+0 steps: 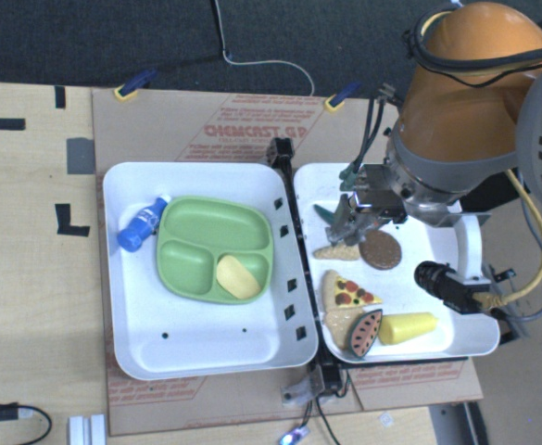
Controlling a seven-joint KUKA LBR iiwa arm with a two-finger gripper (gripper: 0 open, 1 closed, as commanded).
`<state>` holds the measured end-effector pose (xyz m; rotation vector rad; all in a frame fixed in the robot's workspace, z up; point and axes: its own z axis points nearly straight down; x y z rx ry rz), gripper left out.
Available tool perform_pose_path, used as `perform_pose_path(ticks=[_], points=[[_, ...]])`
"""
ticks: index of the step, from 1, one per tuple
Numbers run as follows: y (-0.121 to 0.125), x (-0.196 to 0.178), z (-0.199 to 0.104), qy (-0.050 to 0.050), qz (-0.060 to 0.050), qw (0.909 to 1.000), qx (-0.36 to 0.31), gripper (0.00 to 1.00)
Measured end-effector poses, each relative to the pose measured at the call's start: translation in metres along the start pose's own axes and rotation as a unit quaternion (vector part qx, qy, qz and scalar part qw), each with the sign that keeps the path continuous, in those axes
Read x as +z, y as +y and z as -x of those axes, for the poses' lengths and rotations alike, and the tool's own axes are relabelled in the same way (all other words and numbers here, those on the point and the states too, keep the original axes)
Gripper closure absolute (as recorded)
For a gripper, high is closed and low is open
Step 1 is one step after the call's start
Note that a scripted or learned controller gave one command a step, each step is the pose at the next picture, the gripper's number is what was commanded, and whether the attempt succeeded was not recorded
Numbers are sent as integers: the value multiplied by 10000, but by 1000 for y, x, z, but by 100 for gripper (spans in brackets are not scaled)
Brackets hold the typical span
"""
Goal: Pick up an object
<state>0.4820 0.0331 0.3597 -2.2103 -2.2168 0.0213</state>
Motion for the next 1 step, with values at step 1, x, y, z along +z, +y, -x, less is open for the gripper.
perform_pose_path(ticks=[1], points=[[1,-91,-68,22,125,9999,-34,100]])
